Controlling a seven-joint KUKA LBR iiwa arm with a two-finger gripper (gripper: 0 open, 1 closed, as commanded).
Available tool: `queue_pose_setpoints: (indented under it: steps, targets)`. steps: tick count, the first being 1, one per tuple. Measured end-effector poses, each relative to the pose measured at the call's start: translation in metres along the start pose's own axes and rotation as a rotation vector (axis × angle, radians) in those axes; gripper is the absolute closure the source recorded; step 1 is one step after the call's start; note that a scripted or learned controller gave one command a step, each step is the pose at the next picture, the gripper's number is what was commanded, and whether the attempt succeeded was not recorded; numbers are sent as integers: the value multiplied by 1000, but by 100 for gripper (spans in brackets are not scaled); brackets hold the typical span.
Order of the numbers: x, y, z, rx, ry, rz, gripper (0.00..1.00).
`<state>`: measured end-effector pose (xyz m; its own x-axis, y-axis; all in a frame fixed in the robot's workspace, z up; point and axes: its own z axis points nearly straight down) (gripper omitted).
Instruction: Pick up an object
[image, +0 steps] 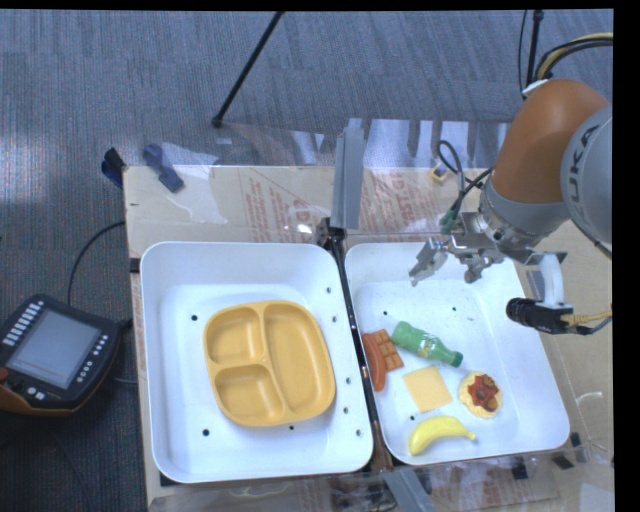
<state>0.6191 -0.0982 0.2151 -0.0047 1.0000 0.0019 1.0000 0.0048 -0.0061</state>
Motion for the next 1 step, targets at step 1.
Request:
queue_pose_setpoints:
  steps: [1]
  targets:
    - [-14, -38, 110, 11, 1, 63, 0]
